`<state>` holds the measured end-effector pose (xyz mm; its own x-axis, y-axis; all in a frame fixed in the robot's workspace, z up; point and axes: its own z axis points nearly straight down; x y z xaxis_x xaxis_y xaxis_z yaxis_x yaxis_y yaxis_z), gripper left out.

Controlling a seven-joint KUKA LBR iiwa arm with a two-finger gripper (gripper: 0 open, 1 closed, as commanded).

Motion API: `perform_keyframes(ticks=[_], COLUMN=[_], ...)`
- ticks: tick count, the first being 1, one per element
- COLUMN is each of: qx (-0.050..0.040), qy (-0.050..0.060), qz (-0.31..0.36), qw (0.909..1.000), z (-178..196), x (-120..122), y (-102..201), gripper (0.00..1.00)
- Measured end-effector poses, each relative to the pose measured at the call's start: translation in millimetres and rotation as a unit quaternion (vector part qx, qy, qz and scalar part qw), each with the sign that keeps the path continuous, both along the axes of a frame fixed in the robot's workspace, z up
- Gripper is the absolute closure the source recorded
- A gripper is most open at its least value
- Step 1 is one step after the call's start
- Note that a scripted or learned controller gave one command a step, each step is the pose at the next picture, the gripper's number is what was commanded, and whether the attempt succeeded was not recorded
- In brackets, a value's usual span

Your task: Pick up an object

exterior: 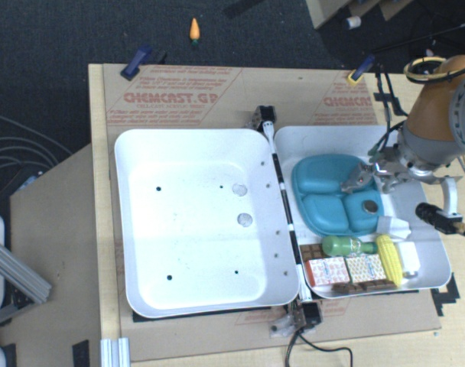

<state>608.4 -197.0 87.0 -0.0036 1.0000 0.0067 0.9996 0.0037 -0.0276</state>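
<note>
The right bin (435,270) holds a large teal plastic object (332,193) that covers its middle. Below the teal object lie a green bottle (346,245), a yellow corn cob (390,259), two patterned boxes (347,270) and a white tube (393,225). My gripper (368,176) reaches in from the right and hangs low over the right edge of the teal object, near its upper lobe. The grey arm with its orange band (434,113) rises behind it at the right.
The left bin (133,205) has two small round marks (242,205) on its floor. Blue clamps (134,63) sit on the cardboard bench top at the back. A small orange object (194,29) lies on the dark floor beyond.
</note>
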Motion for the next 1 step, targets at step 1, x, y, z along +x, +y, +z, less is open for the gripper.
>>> perform_keyframes(ticks=[1], qx=[-0.0053], qy=[-0.010], qz=[-0.001], qw=[0.9999], z=[4.0], x=[57.7], y=[-3.8], gripper=[0.00])
